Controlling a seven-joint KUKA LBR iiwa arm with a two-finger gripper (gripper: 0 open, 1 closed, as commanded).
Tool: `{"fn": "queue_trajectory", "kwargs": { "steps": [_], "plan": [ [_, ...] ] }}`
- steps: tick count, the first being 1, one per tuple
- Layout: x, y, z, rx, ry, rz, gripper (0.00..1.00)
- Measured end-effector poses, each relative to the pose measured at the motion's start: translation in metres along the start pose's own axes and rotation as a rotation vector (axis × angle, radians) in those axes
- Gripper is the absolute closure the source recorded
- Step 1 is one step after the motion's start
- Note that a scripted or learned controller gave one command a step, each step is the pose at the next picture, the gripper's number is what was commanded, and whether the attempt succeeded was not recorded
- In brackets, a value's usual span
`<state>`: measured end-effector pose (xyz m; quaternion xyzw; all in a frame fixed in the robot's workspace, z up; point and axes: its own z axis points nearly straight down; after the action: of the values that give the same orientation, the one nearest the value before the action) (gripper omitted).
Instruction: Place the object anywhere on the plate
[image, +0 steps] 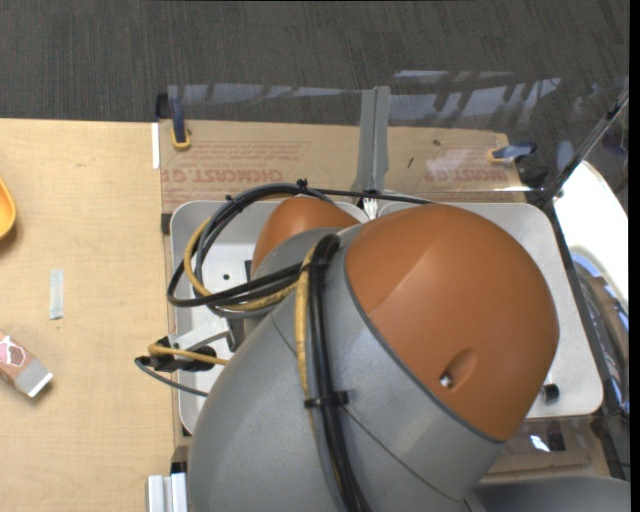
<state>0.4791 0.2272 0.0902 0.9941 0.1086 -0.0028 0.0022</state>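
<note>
The arm's grey body (280, 430) and its big orange joint cap (450, 310) hang over both bins and take up the middle of the camera view. A second orange part (295, 225) sits further along the arm, above the left bin (185, 300). Only the left wall and a strip of that bin's white floor can be seen. Of the right bin (575, 330), the far right side is visible. The arm covers whatever lies in the rest of the two bins.
Yellow and black cables (200, 280) loop off the arm over the left bin. A small dark item (550, 392) lies in the right bin. On the wooden bench to the left lie a wrapped packet (22, 366), a white strip (56, 295) and an orange thing (5, 212). Cardboard (260, 165) lines the back.
</note>
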Motion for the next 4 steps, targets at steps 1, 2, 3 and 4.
{"fn": "queue_trajectory", "kwargs": {
  "steps": [1, 2, 3, 4],
  "plan": [
    [0.0, 0.0, 0.0, 0.0, 0.0, 0.0, 0.0],
    [0.0, 0.0, 0.0, 0.0, 0.0, 0.0, 0.0],
    [0.0, 0.0, 0.0, 0.0, 0.0, 0.0, 0.0],
    [0.0, 0.0, 0.0, 0.0, 0.0, 0.0, 0.0]
  ]
}}
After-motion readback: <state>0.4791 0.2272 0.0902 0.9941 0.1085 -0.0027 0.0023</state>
